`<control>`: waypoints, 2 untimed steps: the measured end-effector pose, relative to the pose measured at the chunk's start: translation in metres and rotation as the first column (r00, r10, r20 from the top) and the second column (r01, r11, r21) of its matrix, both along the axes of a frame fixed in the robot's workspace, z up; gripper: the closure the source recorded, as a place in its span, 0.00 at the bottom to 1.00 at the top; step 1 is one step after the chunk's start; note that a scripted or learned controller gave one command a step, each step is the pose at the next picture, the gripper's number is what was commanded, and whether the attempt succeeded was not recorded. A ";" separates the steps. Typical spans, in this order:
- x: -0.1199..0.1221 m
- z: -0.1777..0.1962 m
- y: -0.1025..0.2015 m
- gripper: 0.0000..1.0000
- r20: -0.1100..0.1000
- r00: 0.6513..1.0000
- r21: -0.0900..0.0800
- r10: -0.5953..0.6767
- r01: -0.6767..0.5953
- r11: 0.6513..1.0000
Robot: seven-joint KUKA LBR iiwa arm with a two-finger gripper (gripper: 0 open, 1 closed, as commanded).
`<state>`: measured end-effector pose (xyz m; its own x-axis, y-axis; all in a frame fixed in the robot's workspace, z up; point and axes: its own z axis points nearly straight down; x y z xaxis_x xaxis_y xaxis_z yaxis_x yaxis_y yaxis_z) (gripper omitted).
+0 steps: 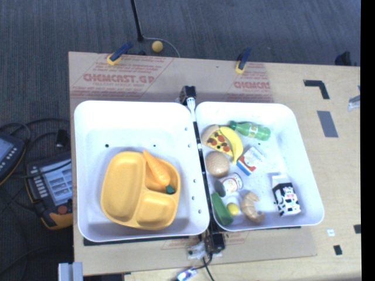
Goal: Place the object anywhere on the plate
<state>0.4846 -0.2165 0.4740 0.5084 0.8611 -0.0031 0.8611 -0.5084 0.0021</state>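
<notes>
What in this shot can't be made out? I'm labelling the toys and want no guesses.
- Small can, camera view: its label is too small to read.
- Green item, camera view: partly under neighbouring toys, so its kind is unclear.
- Carrot on the yellow plate: whether it crosses a compartment ridge is unclear.

Two white bins (88, 157) are set on a tan worktop (328, 174) printed with faded red lettering and marked with black and grey tape pieces. In the left bin a yellow divided plate (126, 195) is seen, and on it an orange carrot (157, 170) tipped with green. In the right bin a pizza slice (218, 138) in yellow with red dots is seen, with a yellow banana (235, 144), a green bottle (251, 130), a brown potato-like lump (217, 164), a red, white and blue carton (252, 160), a red-and-white can (232, 184), a tan croissant (252, 207) and a white carton patterned with black cow patches (285, 198). Yellow and blue clamps (120, 53) are fixed at the worktop's far edge.
</notes>
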 end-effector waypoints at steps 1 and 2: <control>0.000 0.026 0.002 0.00 0.000 0.998 -0.001 0.069 -0.069 0.998; 0.000 0.032 0.001 0.00 -0.001 0.993 -0.001 0.118 -0.118 0.993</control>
